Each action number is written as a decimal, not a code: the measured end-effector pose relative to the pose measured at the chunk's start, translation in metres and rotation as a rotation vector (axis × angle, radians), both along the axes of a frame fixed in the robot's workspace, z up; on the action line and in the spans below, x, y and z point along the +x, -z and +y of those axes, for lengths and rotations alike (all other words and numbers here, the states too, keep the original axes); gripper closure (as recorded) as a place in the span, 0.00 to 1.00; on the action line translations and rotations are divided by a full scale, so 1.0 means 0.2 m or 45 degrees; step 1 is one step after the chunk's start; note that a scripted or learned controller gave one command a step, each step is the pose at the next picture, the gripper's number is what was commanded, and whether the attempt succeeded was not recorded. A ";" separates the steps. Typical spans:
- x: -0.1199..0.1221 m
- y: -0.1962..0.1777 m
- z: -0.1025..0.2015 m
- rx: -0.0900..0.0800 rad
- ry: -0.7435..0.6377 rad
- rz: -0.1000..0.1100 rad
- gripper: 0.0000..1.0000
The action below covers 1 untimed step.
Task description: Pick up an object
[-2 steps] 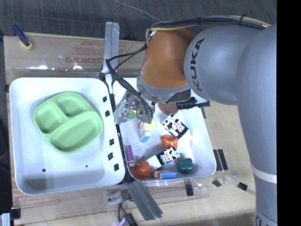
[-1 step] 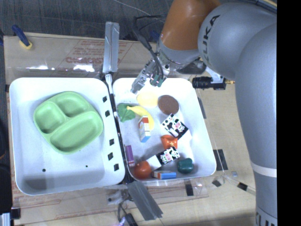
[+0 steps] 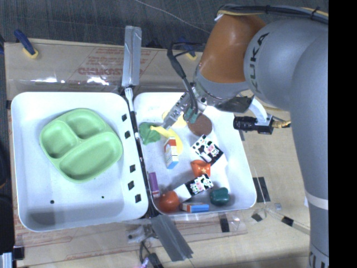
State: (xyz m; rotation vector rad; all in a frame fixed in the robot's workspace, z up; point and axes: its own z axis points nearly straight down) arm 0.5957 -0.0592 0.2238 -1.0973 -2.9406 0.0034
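Note:
My gripper (image 3: pixel 183 114) hangs over the back of the right bin (image 3: pixel 241 149), its two fingers (image 3: pixel 174 114) spread apart with nothing visible between them. Just below it lie a yellow banana-like toy (image 3: pixel 168 133) and a green leafy toy (image 3: pixel 148 132). A brown round disc (image 3: pixel 200 126) sits directly right of the fingertips. Further forward are a white and orange carton (image 3: pixel 172 152), two cow-patterned blocks (image 3: pixel 207 148) (image 3: pixel 198 185), an orange piece (image 3: pixel 200 167), a red tomato (image 3: pixel 169 200) and a dark green lump (image 3: pixel 220 195).
The left bin (image 3: pixel 28 205) holds a green divided plate (image 3: pixel 81 144). A purple stick (image 3: pixel 152 182) lies along the right bin's left wall, and a blue and orange tube (image 3: pixel 195 207) rests at its front. The arm's big orange-banded wrist (image 3: pixel 234 43) overhangs the bin's back right.

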 end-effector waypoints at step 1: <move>0.19 0.17 0.22 0.002 0.062 0.001 1.00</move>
